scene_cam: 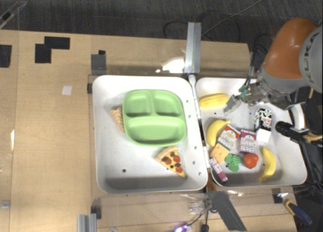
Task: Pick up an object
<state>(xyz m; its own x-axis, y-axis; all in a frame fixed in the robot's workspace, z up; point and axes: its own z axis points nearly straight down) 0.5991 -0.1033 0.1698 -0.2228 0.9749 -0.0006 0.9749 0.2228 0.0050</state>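
I see the pickable things crowded in the right bin (302, 173), at the lower right of the frame. 1 banana (213, 100) lies along the bin's upper left edge, a 2nd banana (215, 131) curves just below it, and a 3rd banana (268, 163) sits near the lower right rim. Between them are 2 small cartons (238, 140), a cheese wedge (219, 153), a green piece (233, 162) and a red tomato (251, 160), all packed close together. A black and white box (263, 118) stands toward the right.

The gripper (237, 100) hangs over the bin's upper middle, just right of the top banana; I cannot tell how its jaws stand.

The left bin (103, 140) holds a green tray (153, 116), a pizza slice (171, 160) near the lower edge, and a waffle piece (117, 118) tucked at the tray's left. Bare white floor shows along its left and bottom sides.
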